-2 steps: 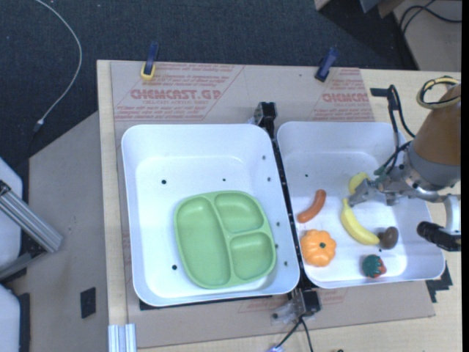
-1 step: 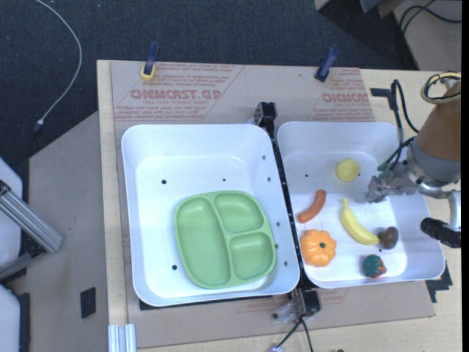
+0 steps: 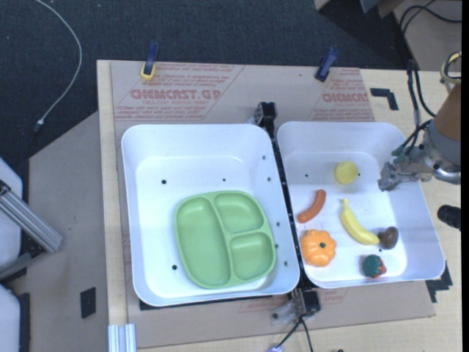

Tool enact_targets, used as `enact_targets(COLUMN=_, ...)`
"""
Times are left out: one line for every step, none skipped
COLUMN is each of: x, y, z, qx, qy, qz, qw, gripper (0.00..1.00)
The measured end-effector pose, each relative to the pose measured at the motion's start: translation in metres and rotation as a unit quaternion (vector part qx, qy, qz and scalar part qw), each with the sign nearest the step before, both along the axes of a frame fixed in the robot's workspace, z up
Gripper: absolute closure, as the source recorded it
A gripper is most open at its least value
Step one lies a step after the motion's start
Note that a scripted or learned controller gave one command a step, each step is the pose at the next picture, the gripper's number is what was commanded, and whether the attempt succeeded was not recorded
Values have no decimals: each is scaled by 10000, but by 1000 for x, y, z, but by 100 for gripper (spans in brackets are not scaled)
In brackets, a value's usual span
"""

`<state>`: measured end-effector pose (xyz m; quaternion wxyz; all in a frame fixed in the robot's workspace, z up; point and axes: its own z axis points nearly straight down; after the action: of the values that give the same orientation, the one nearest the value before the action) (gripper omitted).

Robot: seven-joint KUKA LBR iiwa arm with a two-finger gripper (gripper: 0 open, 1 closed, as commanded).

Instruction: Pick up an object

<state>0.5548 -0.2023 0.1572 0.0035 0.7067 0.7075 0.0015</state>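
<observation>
Task status: not done yet, by the look of it. Nothing sits between the fingers of the gripper (image 3: 390,176), which hangs at the right edge of the frame, over the upper right part of the right shallow white plastic bin (image 3: 410,266). Whether it is open or closed I can't tell; it's too small and blurred at this angle.

All candidate objs lie on the floor of the right bin:
- small round yellow ball, lemon-like (image 3: 346,172), upper middle of the bin, nearest the gripper, just to its left.
- orange-red toy sausage (image 3: 311,206), left side, tilted.
- yellow toy banana (image 3: 357,224), centre-right, lying diagonal.
- orange toy pumpkin (image 3: 319,247), lower left.
- small dark brown oval item (image 3: 389,237), touching or just beside the banana's lower end; can't say which.
- red and green toy, maybe a strawberry (image 3: 374,265), lower right.

Left white bin (image 3: 143,196) holds a pale green three-compartment plastic tray (image 3: 223,237), lower centre.

Left to do, as I judge: pick a target (yellow ball seems closest), descend, close on it, lift. So approx. at the approach stage, with no grasp made.
</observation>
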Motion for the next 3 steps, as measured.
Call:
enact_targets(x=-6, y=-5, z=60, qx=-5, qy=-5, qz=-3, qw=10000, gripper=100)
enact_targets(x=-5, y=-6, z=114, qx=-4, qy=-3, qz=1, qw=10000, gripper=100)
enact_targets(x=-7, y=42, z=98, qx=20, qy=41, qz=-1, qw=10000, gripper=100)
